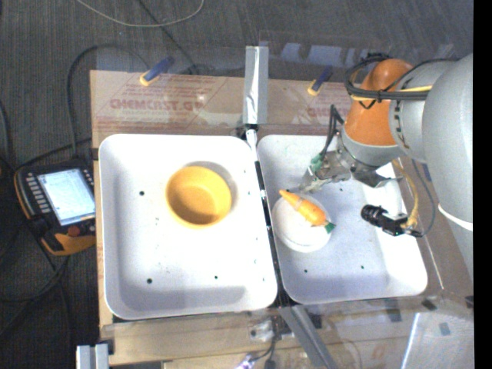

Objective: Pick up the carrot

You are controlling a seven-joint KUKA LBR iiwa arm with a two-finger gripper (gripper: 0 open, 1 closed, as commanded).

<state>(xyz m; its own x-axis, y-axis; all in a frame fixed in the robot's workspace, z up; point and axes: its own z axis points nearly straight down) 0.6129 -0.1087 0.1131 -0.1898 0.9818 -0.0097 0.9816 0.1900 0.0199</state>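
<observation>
Dark grey carpet floor (46, 44) below a plywood bench (192, 102), crossed by loose cables (138, 14); blue-and-yellow clamps (156, 70) at the bench's far edge. Two shallow white bins side by side: left bin (138, 260) and right bin (361, 275), parted by a thin dark seam, with an upright metal post (255, 87) at its far end. Yellow bowl (200, 194) upright near the middle of the left bin. Small white bowl (301, 229) in the right bin, close to its left wall. Carrot (304, 208), orange with a green tip at its lower right end, lying slantwise across the rim of the white bowl, not grasped. KUKA arm (438, 121) entering from the right, grey housing cut off by the frame edge, orange band (377, 110) above the wrist. Gripper (317, 171) above the far part of the right bin, near the carrot's upper end but apart from it; fingers small, blurred against the white floor, so open or closed cannot be told. Black cable connector (382, 218) hanging over the right bin beside the arm. Teach pendant (61, 202) with lit screen on the floor at left, partly cut off by the left bin's edge
</observation>
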